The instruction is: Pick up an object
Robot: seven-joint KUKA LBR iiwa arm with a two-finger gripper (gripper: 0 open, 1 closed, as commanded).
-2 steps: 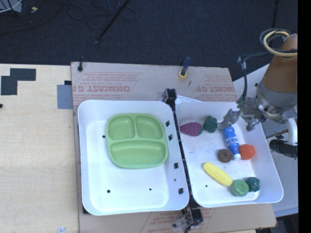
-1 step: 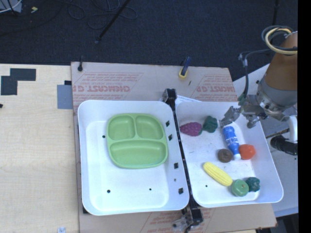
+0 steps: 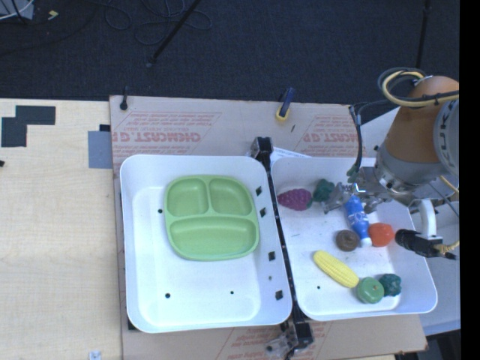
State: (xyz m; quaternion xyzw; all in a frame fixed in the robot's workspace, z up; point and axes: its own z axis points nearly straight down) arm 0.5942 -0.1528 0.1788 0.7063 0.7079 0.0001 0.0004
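Gripper (image 3: 351, 199) hangs over the right bin (image 3: 420, 295); whether it grips cannot be told. At its 6 o'clock lies a blue bottle (image 3: 355, 217), brown disc (image 3: 346, 239) at the bottle's 7, orange ball (image 3: 381, 235) at 4.

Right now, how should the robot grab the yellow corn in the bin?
Probably best from straight above, gripping the yellow corn across its narrow middle. It lies flat and slanted in the right bin, long and thin, with bare floor along both long sides. Its lower end sits close to the green toy, so stay away from that end.
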